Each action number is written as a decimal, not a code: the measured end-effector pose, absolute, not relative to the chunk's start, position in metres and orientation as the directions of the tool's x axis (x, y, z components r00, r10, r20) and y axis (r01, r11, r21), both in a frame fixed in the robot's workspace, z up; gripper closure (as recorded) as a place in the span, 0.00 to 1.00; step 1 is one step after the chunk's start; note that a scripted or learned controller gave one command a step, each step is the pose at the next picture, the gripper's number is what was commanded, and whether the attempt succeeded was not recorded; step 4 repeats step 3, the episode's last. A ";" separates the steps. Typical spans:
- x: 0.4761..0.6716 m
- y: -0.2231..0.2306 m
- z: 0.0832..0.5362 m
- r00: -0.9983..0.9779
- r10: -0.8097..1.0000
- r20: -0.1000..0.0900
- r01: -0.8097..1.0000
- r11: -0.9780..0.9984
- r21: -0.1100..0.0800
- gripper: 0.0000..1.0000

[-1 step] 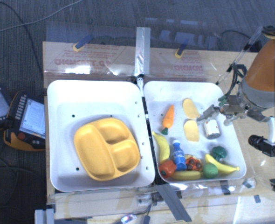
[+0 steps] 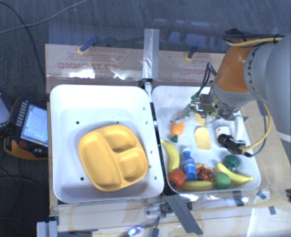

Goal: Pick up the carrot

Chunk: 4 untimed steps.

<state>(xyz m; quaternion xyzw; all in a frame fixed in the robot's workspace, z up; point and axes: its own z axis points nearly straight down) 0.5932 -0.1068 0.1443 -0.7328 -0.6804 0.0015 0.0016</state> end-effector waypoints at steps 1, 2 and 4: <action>0.607 -0.093 0.090 0.271 0.962 0.001 0.962 -0.271 0.004 0.00; 0.607 -0.092 0.100 0.269 0.963 0.003 0.963 -0.269 0.005 1.00; 0.638 -0.026 0.183 0.012 1.000 -0.003 1.000 -0.012 -0.003 1.00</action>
